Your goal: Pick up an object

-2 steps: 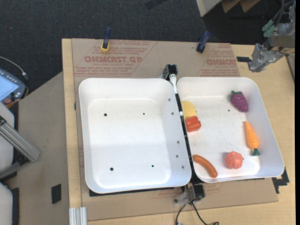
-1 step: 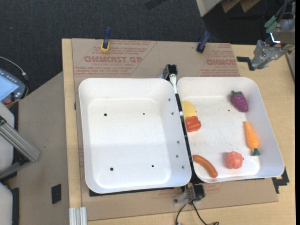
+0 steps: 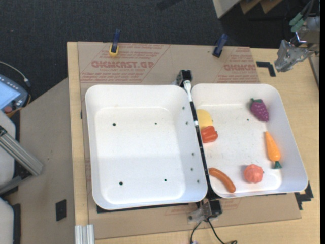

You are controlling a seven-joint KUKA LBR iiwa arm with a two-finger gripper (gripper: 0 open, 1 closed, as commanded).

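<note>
Our end effector (image 3: pixel 290 56) hangs over the worktop (image 3: pixel 311 111), outside the far corner of the right bin (image 3: pixel 238 88). It is too small and blurred for us to tell whether it is open or closed, and we see nothing held in it.

Every candidate lies below and to the left of it in the camera view, so we judge the main risk to be a descent that lands on bare bin floor between the scattered pieces.

- The purple grapes (image 3: pixel 259 110) lie closest. They are knobbly and may slip.
- The orange carrot (image 3: pixel 272 146) lies further off, close to the bin wall, which could block a clean close.
- The round pink-orange fruit (image 3: pixel 253 173) may roll.
- The yellow piece (image 3: pixel 204 118) touches the red piece (image 3: pixel 209 134) against the divider, so a grasp could catch both or neither.
- The sausage (image 3: pixel 222 180) lies furthest, near the rim.

The left bin (image 3: pixel 137 151) lies beyond them.
</note>
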